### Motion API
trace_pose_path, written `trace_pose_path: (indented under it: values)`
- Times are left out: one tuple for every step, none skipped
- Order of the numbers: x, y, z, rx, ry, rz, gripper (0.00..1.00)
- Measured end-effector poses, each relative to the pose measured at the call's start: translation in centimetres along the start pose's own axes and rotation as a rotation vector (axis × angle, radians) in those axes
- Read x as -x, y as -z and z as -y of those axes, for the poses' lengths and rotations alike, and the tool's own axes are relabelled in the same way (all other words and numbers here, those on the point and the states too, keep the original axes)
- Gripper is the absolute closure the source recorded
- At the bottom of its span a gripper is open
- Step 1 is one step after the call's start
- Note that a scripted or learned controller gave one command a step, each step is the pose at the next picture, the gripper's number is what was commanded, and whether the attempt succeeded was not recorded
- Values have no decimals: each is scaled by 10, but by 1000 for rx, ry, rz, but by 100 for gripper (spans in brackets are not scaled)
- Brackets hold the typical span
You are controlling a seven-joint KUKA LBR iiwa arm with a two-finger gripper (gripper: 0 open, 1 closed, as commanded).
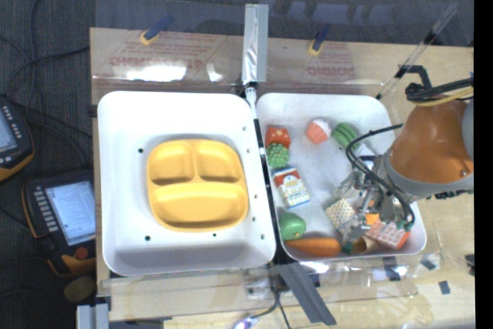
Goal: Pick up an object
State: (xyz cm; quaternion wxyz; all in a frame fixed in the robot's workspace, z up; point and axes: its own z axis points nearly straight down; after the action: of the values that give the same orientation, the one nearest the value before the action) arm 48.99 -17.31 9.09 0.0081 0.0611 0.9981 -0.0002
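where the arm (435,146) reaches in from your right, its tool (370,206) hangs low over the near right corner of the right bin (327,105), among a tangle of cables. you cannot tell how the tool stands, nor whether it has hold of anything; the wrist hides it. right by the tool lie a tan speckled block (340,212) and an orange-red piece (387,233), both on the bin floor. along the near wall you see a carrot (314,246) touching a green round fruit (291,226). a small carton (291,188) sits mid-bin, with a red item (278,136) and a green item (278,156) by the divider. on the bench, the left bin (123,119) holds a yellow divided tray (198,182).
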Motion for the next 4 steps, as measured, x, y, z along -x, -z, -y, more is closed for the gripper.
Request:
trace_pose_path:
  values:
    - [12,0,-19,-5,51,-3,0]
    - [4,0,39,-2,185,0,0]
    - [7,11,38,-2,184,5,100]
    - [49,0,27,-2,120,-9,100]
